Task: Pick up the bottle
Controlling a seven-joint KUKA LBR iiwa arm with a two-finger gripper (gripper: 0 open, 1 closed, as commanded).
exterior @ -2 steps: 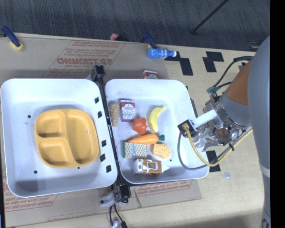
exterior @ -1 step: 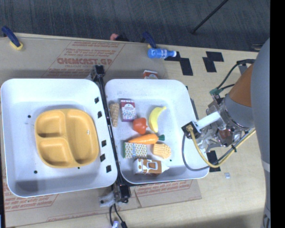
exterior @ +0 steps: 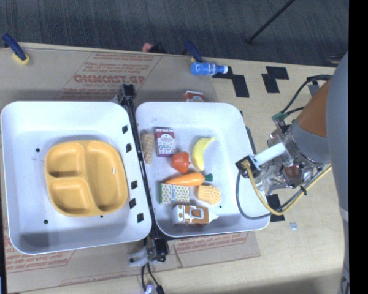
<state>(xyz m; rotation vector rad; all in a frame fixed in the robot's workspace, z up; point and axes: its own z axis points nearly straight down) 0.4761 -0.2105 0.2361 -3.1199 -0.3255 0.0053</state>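
Your gripper hangs just off the right bin's right edge, wrapped in cables, so you cannot tell its state, and nothing shows in its grasp. The blue bottle lies on its side on the surface beyond that bin's far edge, outside both bins, probably a long reach. The bin's toy food and the left bin's yellow divided tray likely just clutter.

The bottle is small, blue with a pale cap end pointing right. It lies on its side on the desk in the upper middle of the frame, above the right bin, outside it.
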